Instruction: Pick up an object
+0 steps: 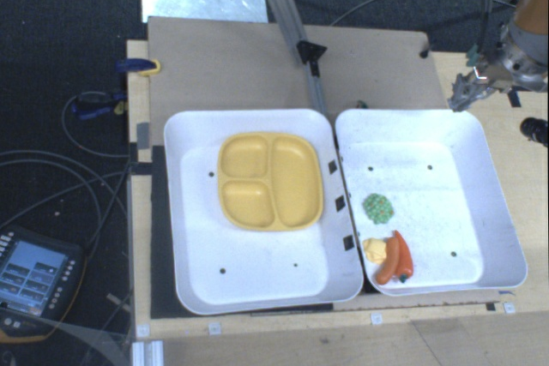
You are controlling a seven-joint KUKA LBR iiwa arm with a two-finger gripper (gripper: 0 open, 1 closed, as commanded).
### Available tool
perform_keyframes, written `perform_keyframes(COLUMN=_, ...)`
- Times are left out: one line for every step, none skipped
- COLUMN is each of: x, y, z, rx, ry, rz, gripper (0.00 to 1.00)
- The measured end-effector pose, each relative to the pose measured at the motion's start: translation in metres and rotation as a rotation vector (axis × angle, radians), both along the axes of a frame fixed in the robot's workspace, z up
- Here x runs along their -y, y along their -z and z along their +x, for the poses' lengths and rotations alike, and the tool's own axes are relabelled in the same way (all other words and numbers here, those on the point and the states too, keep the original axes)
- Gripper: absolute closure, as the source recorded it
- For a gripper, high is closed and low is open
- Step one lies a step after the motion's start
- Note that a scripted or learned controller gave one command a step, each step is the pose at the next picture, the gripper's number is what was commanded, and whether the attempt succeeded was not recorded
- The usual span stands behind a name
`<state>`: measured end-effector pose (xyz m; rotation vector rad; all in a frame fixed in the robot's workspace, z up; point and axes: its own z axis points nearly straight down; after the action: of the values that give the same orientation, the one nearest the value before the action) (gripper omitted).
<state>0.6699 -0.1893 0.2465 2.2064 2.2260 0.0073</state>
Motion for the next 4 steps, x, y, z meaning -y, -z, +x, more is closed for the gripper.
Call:
perform_keyframes(x=-0.053, y=0.01, z=-0.022, rx=-0.008, ry=-0.001, rz=0.003, gripper=1.0)
perform_keyframes(x=-0.102, y=0.006, z=-0.03, rx=-0.007, ry=-0.002, rz=0.004, gripper=1.0)
perform_keyframes(x=-0.152, y=0.016, z=-0.056, rx=-0.01, ry=-0.001, rz=0.004, gripper=1.0)
perform_keyframes(x=-0.202, y=0.006, z=-0.069, rx=-0.008, ry=-0.002, rz=0.005, gripper=1.0)
